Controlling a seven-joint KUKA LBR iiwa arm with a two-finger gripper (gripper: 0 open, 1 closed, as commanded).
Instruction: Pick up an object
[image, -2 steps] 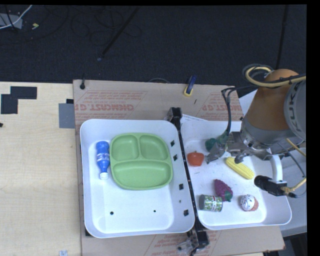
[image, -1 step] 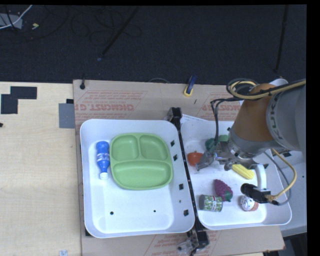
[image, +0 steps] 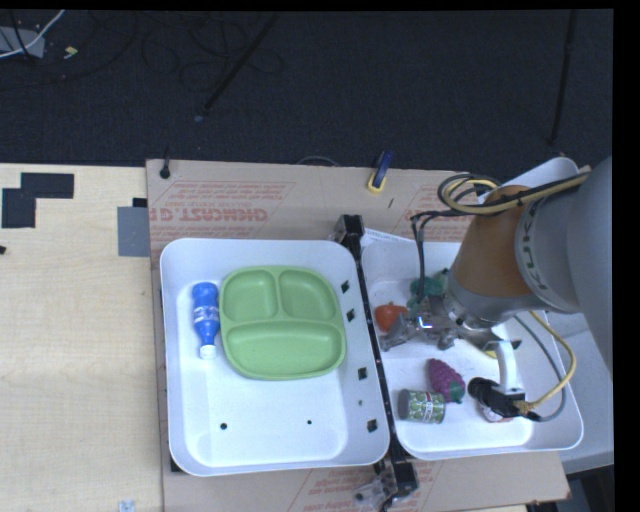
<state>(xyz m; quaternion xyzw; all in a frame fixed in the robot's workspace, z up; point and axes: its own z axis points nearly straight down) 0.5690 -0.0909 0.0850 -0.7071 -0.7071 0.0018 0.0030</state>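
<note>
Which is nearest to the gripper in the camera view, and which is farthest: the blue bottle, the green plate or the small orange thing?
1. small orange thing, in the right bin, beside the gripper.
2. green plate, middle of the left bin.
3. blue bottle, left bin, beyond the plate.

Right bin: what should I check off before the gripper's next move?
1. Gripper down inside the right bin: ok.
2. Grasp secured on any object: cannot tell.
3. Orange object close beside the gripper: ok.
4. Purple grape bunch and green can apart from the gripper: ok.
5. Green plate and blue bottle in the left bin, away from the arm: ok.
</note>
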